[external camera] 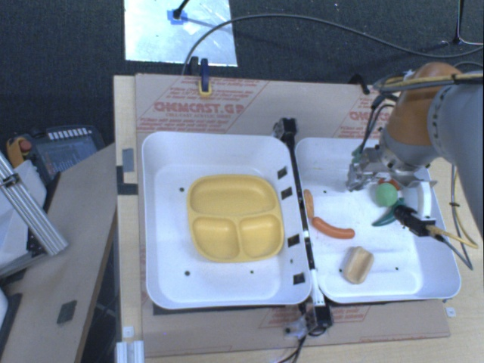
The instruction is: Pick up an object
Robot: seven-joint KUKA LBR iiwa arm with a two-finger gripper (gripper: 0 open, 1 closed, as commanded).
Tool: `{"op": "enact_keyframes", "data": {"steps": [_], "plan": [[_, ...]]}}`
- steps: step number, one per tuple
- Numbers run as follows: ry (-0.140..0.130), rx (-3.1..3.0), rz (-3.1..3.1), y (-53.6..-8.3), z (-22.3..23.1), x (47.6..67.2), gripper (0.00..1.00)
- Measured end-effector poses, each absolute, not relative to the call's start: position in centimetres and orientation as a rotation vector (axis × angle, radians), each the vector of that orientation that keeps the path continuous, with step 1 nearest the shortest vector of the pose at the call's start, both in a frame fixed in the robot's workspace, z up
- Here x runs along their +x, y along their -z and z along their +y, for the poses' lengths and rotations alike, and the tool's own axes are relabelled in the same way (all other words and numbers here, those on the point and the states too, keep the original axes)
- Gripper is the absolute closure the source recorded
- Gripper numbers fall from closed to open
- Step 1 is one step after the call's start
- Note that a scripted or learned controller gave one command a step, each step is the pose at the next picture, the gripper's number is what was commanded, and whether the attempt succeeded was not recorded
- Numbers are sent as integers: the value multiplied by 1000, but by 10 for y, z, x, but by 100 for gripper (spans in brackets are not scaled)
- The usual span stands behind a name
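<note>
1. White plastic formed both shallow bins; the left bin (162, 225) held a yellow divided tray (233, 217) lying flat near its middle.
2. The right bin (435, 278) held the loose items: an orange sausage-shaped piece (333, 228) near the divider, a tan bread-like piece (358, 265) toward the front, and a green ball (387, 194) farther right.
3. A thin orange sliver (308, 203) lay just beside the divider, behind the sausage-shaped piece.
4. The gripper (363, 174) hung over the rear of the right bin, left of the green ball and apart from it.
5. Whether it was released or clenched could not be told from this slant, and no item was seen in its grasp.
</note>
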State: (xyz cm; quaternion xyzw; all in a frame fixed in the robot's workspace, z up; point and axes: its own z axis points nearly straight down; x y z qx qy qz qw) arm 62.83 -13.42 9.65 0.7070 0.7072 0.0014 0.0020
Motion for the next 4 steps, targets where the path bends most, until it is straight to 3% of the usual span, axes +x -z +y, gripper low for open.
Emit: {"op": "enact_keyframes", "data": {"steps": [2,3,4], "plan": [[-6,2218,2215,-220,-149,625,100],[-3,2218,2221,-221,-149,626,100],[-5,2211,2231,-232,-96,625,100]]}}
